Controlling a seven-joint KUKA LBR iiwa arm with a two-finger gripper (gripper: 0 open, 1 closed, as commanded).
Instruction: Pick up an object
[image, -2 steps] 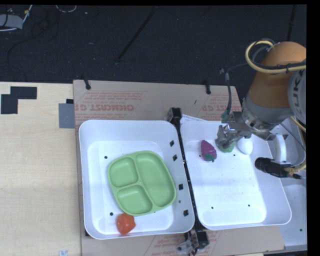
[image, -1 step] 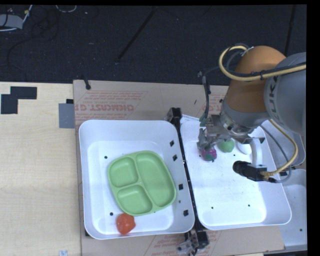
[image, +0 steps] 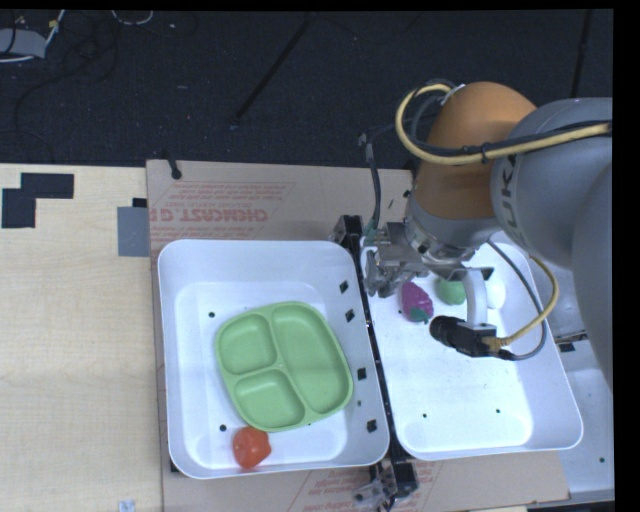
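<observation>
The grey arm with its orange band reaches over the right bin (image: 500, 420). Its gripper (image: 385, 268) hangs low at that bin's far left corner, close to the divider between the bins. A magenta-purple object (image: 415, 299) lies just right of the gripper, near it; whether they touch cannot be told. A small green object (image: 451, 291) lies beside the purple one, partly under the wrist. A white object (image: 492, 292) rests a little further right. Nothing shows between the gripper's parts from this angle.
The left bin (image: 190, 300) holds a green divided plate (image: 285, 365) and an orange-red object (image: 251, 447) near its front wall. A black piece (image: 458, 334) on a yellow cable hangs from the arm over the right bin. Cardboard lies under both bins.
</observation>
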